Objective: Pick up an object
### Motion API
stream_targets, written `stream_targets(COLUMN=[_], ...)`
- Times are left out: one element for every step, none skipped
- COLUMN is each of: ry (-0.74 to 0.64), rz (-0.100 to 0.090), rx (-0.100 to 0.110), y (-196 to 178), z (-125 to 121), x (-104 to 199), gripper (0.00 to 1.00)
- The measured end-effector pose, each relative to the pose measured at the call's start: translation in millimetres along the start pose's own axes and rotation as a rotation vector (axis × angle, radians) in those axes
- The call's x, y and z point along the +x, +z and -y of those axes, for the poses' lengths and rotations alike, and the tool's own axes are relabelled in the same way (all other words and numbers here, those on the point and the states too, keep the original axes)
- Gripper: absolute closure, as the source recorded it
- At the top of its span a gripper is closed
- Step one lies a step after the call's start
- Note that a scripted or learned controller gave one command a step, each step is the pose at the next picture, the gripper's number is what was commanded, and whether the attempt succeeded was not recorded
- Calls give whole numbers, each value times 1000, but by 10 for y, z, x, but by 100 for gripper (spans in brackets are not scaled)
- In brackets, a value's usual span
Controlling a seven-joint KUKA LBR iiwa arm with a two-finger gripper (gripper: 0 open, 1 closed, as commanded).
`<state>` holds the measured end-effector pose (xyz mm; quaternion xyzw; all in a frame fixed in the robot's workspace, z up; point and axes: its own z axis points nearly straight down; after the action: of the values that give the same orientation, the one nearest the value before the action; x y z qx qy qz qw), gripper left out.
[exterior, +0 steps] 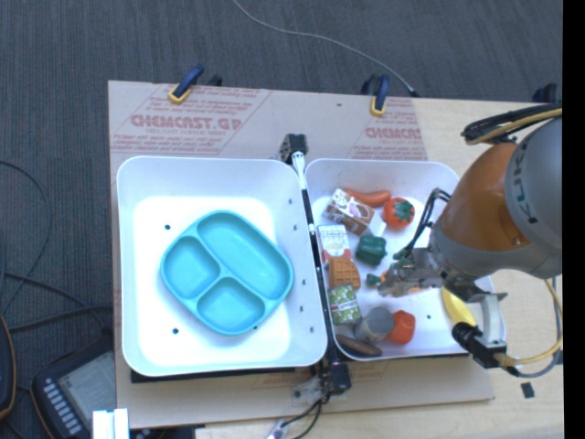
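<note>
Small dark-green block-shaped toy point(370, 249): the loose item nearest the claw, lying in the right-hand shallow white bin point(439, 174), near that bin's middle.

Camera view, positions given relative to the green toy.
- Claw point(402, 278), at the end of the grey arm with the orange band point(489, 213): just beside the toy, down and to the right, low over the bin floor. Whether it stands apart or together cannot be told; nothing can be seen clamped in it.
- Round red tomato-like toy point(398, 211): up and to the right, near.
- Orange carrot-shaped toy point(370, 197): above it, beside a brown-and-white packet-like piece point(350, 210).
- Orange waffle-patterned piece point(344, 271): down and to the left, close by the divider between the bins.
- Grey disc point(375, 322) and small red toy point(400, 326): well below.
- Yellow banana-shaped toy point(456, 305): far down and right, partly under the arm.
- Left-hand white bin point(128, 245), holding a light-blue three-compartment plate point(227, 272): well to the left.

Judgement: the toy lies up-left of the claw, so a short shift that way would be needed before closing. Long axis of the toy too small to tell.
</note>
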<state>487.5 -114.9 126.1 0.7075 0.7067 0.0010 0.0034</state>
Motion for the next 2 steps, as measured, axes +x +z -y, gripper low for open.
stream_targets(ry=[0,0], rz=[0,0], rx=[0,0], y=[1,-94], z=[0,-3], x=[0,3], gripper=[0,100])
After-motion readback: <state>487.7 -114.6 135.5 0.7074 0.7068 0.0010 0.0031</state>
